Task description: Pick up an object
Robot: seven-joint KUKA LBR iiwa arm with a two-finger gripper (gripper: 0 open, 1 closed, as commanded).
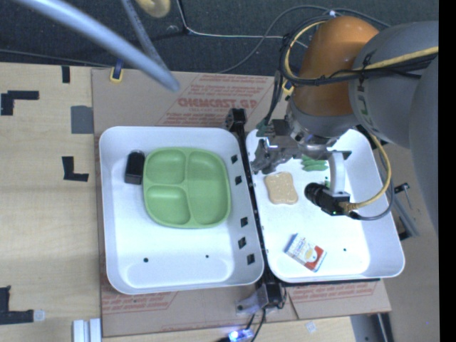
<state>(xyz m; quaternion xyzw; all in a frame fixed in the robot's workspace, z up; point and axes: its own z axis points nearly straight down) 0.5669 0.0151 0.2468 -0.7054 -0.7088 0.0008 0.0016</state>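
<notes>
Roughly, by size:
Right bin (pixel 377 258): under the gripper.
Green tray (pixel 187 187): well left of it, in the left bin (pixel 114 191).
Gripper (pixel 269 157): low over the right bin; grip state cannot be told.
Tan sponge-like piece (pixel 282 188): just below-right of it; likely light, soft; pinch across its narrow sides.
Small packet (pixel 305 252): farther below.

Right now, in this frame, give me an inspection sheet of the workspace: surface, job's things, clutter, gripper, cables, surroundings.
Surface: two shallow white bins, left bin and right bin, on brown cardboard.
Job's things: tan sponge-like block, small red and white packet and green piece in the right bin.
Clutter: green divided plastic plate and small black block in the left bin.
Gripper: two-finger gripper low over the right bin's upper left, near the tan block; finger state unclear.
Cables: yellow and black cables looping off the wrist.
Surroundings: wooden bench, dark floor behind.
</notes>
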